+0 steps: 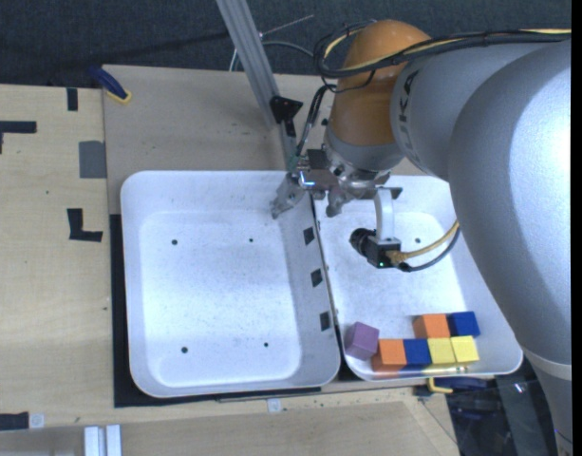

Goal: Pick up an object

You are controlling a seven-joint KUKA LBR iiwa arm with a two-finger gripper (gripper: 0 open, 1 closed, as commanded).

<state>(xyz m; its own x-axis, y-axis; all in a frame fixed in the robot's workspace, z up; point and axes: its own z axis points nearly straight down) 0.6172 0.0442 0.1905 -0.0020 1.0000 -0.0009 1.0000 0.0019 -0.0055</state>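
**Q:** What lies closest to the camera?

**A:** A cluster of small blocks in the near corner of the right bin. A purple block sits at the left end, slightly apart and turned at an angle. Beside it is a row of four: orange block, blue block, then two yellow blocks. Behind that row are another orange cube and another blue cube, touching each other.

**Q:** And the other bin?

**A:** The left bin sits just beside the right one, their rims meeting along the middle. Its white floor has a few dark dots and a light speckle.

**Q:** Where is the gripper?

**A:** Farther back, the gripper hangs over the far end of that shared rim, well away from the blocks. Its two fingers are spread apart, one over the left bin's side and one over the right's (the slanted view does not show how high they are above the rim). A small black unit with a yellowish cable hangs below the wrist, over the right bin.

**Q:** And beyond that?

**A:** The orange band of the arm, with the large grey arm body covering the right side. A slim grey pole slants across the far bench, and a small blue and yellow object lies at the bench's far left corner.
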